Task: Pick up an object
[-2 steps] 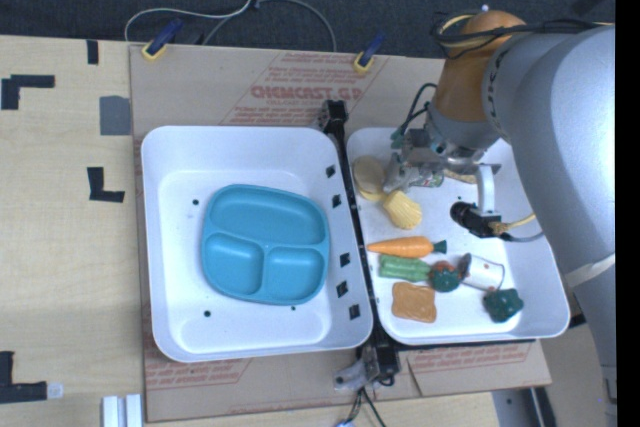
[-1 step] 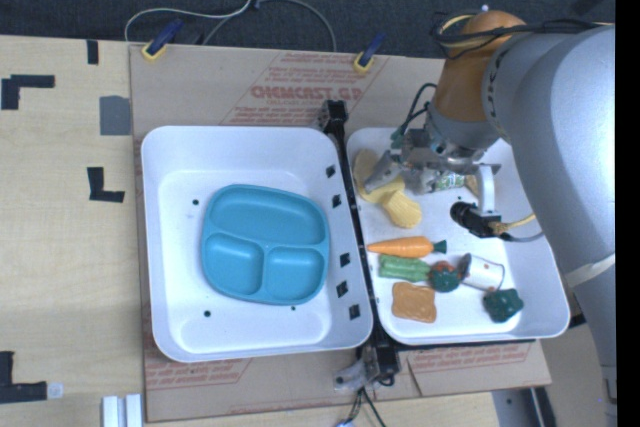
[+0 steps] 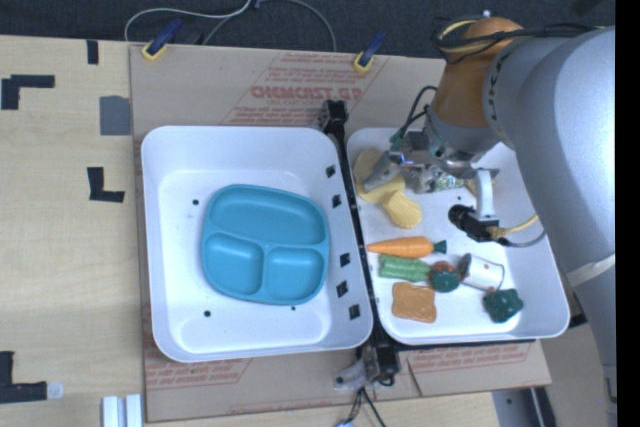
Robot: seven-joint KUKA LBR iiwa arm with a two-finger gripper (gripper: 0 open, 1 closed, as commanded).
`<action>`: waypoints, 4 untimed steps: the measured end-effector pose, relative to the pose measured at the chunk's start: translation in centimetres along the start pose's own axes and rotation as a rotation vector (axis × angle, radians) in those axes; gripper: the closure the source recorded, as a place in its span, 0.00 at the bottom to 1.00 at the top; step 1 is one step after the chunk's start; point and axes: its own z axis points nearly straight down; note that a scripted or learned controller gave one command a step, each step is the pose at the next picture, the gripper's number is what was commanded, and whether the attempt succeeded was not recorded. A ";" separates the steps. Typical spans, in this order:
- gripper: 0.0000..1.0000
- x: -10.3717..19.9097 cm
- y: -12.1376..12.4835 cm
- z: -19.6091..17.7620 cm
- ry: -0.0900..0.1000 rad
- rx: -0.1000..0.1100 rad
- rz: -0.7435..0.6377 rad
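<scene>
Seen from the camera above, two white bins sit side by side on the tabletop [image 3: 60,215]. The left bin [image 3: 170,165] holds a blue plate with three sections [image 3: 265,243]. The right bin [image 3: 545,300] holds toy food. The grey arm [image 3: 560,135] reaches in from the right and its claw [image 3: 385,177] hangs low over the far left part of the right bin. I cannot tell how wide the claw is or if it has anything in it.

A yellow toy piece [image 3: 404,209] lies just beside the claw, on its near side. A toy carrot [image 3: 403,247] lies a bit nearer still, with its long side running left to right. Past it sit a green veggie [image 3: 402,267] and a toy bread slice [image 3: 414,302]. The yellow piece looks like the easiest thing to pick up, since it is closest to the claw.
</scene>
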 end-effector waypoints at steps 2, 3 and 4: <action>0.00 0.1 1.0 0.0 0.002 -0.002 -0.001; 0.00 0.0 -1.0 0.0 0.000 -0.004 -0.001; 0.00 0.2 0.5 0.0 0.002 -0.002 -0.001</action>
